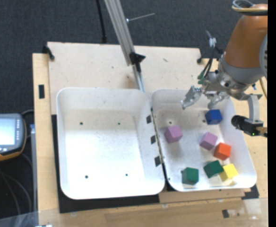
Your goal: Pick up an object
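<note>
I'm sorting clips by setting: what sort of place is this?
Probably a robotics lab bench: a plywood table bears two white bins, one holding coloured blocks, with an industrial arm reaching in and an aluminium mast rising behind them.

Two bins are set side by side on the counter (81, 65).
Seven blocks are held in the right bin (168, 103), spread towards its near right corner; the hand (194, 97) is placed over its far part.
</note>
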`<state>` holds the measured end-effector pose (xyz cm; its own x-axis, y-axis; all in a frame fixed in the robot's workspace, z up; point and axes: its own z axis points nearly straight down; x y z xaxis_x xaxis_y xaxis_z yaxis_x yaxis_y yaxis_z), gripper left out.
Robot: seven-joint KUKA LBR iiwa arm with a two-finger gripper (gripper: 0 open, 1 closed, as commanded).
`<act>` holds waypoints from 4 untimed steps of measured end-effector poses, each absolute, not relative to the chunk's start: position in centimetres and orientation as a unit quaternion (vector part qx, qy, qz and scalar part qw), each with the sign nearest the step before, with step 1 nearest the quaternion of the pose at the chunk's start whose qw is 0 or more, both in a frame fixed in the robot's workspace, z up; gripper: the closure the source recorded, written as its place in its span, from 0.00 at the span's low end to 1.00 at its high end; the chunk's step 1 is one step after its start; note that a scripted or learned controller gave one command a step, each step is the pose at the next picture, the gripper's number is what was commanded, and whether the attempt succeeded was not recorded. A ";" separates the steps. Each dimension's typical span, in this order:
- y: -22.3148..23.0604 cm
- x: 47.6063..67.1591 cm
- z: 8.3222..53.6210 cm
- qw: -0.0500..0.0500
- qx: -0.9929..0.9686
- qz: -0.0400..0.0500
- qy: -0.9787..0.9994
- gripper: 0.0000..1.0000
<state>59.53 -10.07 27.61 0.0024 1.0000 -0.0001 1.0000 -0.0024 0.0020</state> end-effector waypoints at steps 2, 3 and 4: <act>-4.7 51.3 20.1 0.002 0.705 0.003 0.709 0.00; -1.2 49.5 19.7 0.000 0.705 0.000 0.709 0.00; -9.0 55.1 25.0 0.005 0.709 0.002 0.705 0.00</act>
<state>55.06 -8.98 24.99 0.0046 1.0000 -0.0052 0.9999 -0.0046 0.0096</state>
